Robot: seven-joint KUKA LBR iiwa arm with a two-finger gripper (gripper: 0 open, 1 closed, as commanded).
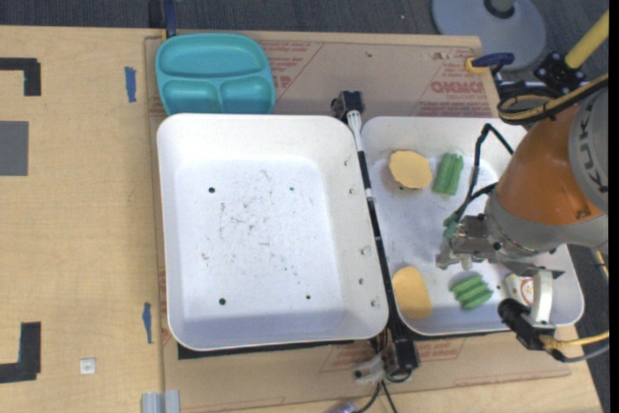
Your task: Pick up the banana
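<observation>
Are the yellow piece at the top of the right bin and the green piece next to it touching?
Apart. The camera view shows a strip of white bin floor between the yellow piece and the green piece.

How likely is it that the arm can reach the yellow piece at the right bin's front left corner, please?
Probably yes. The gripper hangs over the right bin, close to the yellow piece, which lies uncovered. The green piece sits apart from it, though the bin wall is near.
</observation>
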